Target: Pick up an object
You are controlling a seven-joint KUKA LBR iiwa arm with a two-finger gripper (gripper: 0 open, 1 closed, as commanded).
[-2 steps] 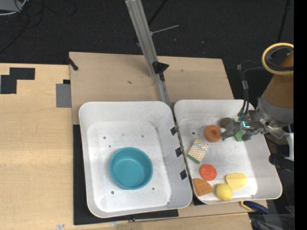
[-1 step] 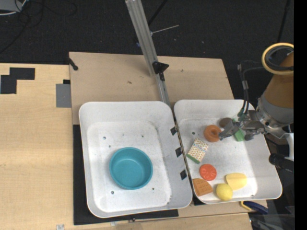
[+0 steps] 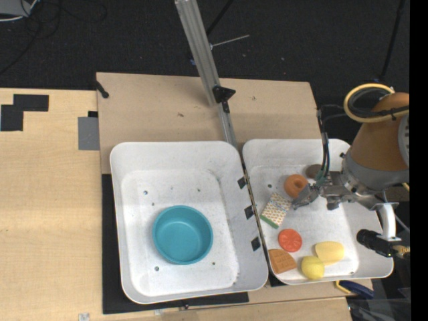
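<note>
**Yellow lemon sits at right bin's front as gripper hovers over orange ball**

Yellow lemon (image 3: 312,267) lies at the front of the right bin (image 3: 264,154), beside a yellow block (image 3: 330,251), a red disc (image 3: 289,239) and a brown cracker (image 3: 282,261). Farther back, the gripper (image 3: 306,194) reaches beside an orange ball (image 3: 295,185); how far its jaws are spread cannot be made out. A teal bowl (image 3: 182,234) occupies the left bin (image 3: 134,162).

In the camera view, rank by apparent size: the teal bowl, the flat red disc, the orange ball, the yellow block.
1. Round teal bowl, clearly largest.
2. Pale yellow block.
3. Flat red disc and small orange ball: too alike to rank.
</note>
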